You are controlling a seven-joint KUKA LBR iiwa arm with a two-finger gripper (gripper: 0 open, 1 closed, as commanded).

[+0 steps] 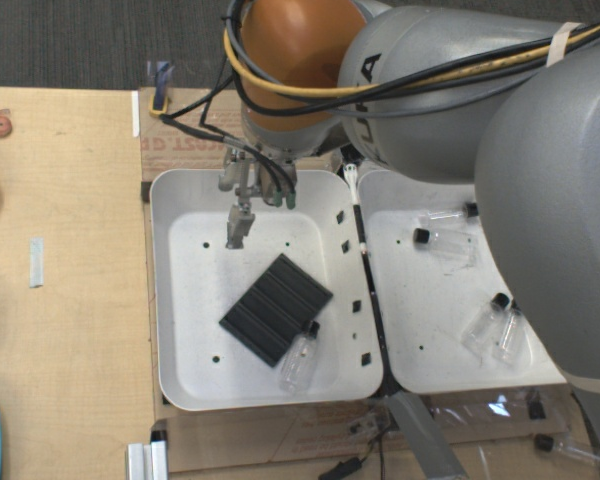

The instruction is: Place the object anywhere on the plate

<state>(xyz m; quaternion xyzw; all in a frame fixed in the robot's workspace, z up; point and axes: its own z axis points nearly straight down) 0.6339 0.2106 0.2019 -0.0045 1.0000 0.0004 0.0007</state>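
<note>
A black ribbed square plate (pixel 276 308) lies flat, turned like a diamond, in the middle of the left bin (pixel 166 298). A small clear bottle (pixel 300 360) with a black cap lies on the bin floor at the plate's near right edge, its cap touching or just overlapping that edge. My gripper (pixel 242 213) hangs over the back of the left bin, beyond the plate's far corner and apart from both plate and bottle. Nothing shows in its grasp.
The right bin (pixel 420 368) holds two more clear bottles with black caps, one at the back (pixel 442 236) and one at the right (pixel 495 326). The arm's orange band and grey body cover the upper right. Wooden bench with small items lies to the left.
</note>
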